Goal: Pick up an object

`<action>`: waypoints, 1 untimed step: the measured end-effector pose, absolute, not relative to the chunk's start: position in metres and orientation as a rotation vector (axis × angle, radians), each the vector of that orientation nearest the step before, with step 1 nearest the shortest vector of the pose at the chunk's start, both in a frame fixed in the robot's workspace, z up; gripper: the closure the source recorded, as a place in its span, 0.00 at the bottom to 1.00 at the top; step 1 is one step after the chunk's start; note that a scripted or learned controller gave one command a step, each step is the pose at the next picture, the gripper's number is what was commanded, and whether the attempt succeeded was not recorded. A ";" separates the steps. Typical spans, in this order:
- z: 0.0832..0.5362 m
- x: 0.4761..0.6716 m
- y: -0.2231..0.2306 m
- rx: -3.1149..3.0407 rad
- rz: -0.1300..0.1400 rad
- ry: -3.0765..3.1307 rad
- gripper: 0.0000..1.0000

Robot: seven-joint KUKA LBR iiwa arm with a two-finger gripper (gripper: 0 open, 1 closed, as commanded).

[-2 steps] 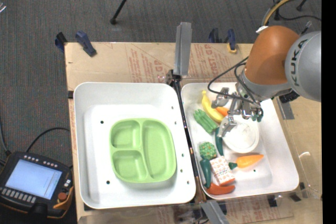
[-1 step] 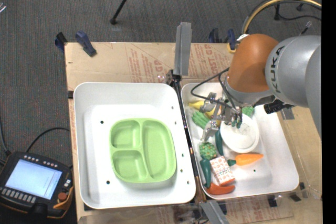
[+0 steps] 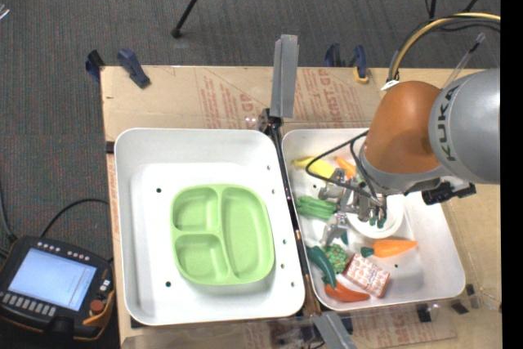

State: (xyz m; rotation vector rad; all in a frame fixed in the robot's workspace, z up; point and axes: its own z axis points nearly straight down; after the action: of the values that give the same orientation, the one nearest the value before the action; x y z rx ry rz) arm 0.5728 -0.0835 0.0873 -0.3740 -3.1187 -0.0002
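My gripper (image 3: 333, 212) hangs low over the left half of the right bin (image 3: 445, 257), under the orange band of the arm. Its two metal fingers (image 3: 330, 192) stand apart, so it is open, with nothing clearly between them. A long green vegetable toy (image 3: 313, 208) lies just left of the fingertips. A yellow piece (image 3: 320, 167) and an orange piece (image 3: 346, 165) lie behind the gripper. In front of it are a carrot (image 3: 392, 247), a red and white box (image 3: 367, 275), a dark green toy (image 3: 326, 261) and a red piece (image 3: 346, 295). A white bowl (image 3: 389, 222) is partly hidden by the wrist.
The left bin (image 3: 139, 176) holds a light green divided plate (image 3: 221, 234). A grey upright post (image 3: 284, 82) stands behind the wall between the bins. Blue clamps (image 3: 131, 65) grip the bench's far edge. A control pendant (image 3: 53, 282) lies on the floor at the lower left.
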 end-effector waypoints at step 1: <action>0.087 0.501 -0.081 -0.534 -0.001 -3.094 0.00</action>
State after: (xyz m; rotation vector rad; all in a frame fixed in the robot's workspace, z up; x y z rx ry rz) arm 0.5007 -0.0814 0.0868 -0.5344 -3.0944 -0.0007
